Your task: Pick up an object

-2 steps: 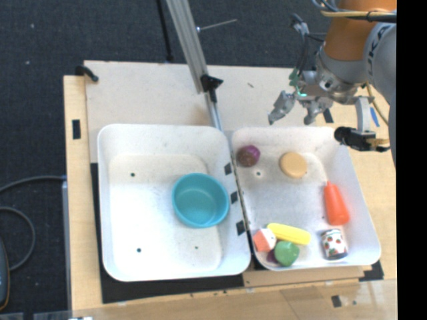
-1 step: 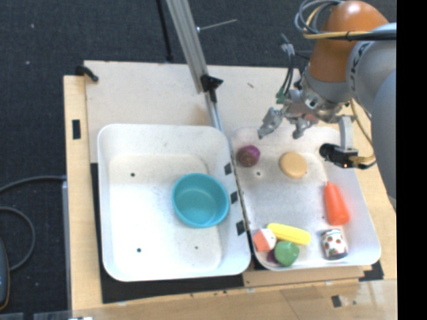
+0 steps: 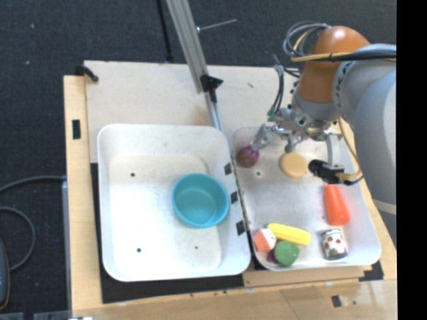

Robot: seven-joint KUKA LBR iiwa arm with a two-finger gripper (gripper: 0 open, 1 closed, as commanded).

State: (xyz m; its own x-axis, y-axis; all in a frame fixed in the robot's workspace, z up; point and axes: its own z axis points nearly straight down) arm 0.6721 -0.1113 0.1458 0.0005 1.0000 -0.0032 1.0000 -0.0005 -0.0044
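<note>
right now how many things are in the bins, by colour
blue round plastic bowl: 1
purple round fruit: 1
tan round bun: 1
orange carrot: 1
yellow banana: 1
green round fruit: 1
red-and-white block: 1
patterned white can: 1
total: 8

From my remote seat I saw a dark speckled carpet floor surrounding the rig on the top and left. A pale wooden worktop sat on it, its light board scuffed and bare toward the back. A slanted aluminium post rose from the worktop's rear middle, fixed with a black bracket. Black cables curled across the floor at the left. Lighting was even and flat
</note>
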